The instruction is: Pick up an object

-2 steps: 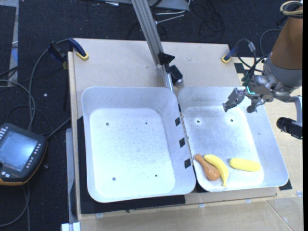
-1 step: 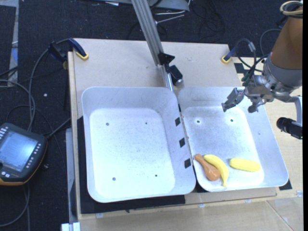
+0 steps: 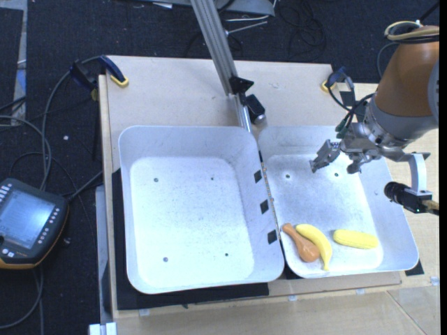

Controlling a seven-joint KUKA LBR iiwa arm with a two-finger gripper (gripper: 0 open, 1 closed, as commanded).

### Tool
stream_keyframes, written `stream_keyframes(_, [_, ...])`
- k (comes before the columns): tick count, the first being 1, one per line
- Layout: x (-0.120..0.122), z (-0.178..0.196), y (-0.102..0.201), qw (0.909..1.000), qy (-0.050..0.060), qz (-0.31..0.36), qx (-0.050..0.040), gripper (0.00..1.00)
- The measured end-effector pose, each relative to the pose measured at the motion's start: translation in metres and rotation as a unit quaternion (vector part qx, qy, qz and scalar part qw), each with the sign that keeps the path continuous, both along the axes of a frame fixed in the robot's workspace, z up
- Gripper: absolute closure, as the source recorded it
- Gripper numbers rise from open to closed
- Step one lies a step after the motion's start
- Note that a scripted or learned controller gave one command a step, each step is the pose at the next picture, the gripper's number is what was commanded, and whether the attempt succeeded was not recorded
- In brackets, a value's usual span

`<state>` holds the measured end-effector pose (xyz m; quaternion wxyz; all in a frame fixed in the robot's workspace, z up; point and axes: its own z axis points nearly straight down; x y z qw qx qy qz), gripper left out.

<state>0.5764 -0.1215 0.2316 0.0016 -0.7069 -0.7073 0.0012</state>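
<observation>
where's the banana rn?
In the camera view, the banana lies at the near edge of the right bin, overlapping an orange drumstick-shaped toy on its left, with a yellow lemon-like piece to its right.

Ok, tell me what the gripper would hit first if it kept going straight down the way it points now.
Most likely the bare floor of the right bin. The gripper hangs open over the bin's far part, well apart from the banana, the orange piece and the yellow piece. Depth is uncertain.

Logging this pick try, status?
Gripper open, above right bin's far end, holding nothing. Banana, orange piece, yellow piece at near edge, untouched. Nothing in between.
</observation>
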Motion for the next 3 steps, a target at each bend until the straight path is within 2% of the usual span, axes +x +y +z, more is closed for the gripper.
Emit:
stream_keyframes(2, [-0.009,-0.088,-0.004,1.0,0.0,0.0,0.0,0.0])
stream_keyframes(3, [-0.008,-0.075,-0.004,1.0,-0.002,0.0,-0.0004,1.0])
